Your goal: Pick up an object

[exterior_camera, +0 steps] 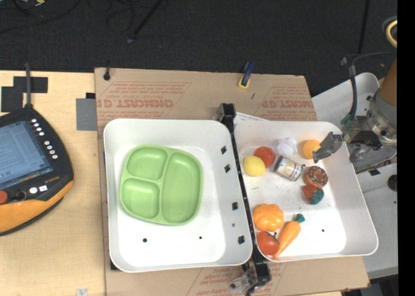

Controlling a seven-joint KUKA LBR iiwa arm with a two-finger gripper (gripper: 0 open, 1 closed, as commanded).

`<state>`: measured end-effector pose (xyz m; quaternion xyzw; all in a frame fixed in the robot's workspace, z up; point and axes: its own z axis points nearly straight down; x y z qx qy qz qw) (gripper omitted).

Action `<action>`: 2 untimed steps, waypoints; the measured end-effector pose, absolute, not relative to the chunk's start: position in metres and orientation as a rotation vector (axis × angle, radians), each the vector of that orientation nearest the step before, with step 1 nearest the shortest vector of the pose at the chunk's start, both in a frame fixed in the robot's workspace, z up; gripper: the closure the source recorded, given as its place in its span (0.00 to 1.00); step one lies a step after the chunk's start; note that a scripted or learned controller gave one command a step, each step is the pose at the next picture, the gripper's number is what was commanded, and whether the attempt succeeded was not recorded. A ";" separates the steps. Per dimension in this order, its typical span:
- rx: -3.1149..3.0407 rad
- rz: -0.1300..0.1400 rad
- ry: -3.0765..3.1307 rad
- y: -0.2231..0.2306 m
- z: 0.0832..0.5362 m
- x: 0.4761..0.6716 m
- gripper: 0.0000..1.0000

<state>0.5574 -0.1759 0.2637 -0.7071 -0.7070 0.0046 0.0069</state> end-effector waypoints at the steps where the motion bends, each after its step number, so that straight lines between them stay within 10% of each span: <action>1: -2.215 0.007 -2.218 -0.176 0.269 0.559 0.00; 2: -2.214 0.010 -2.212 -0.166 0.215 0.557 0.00</action>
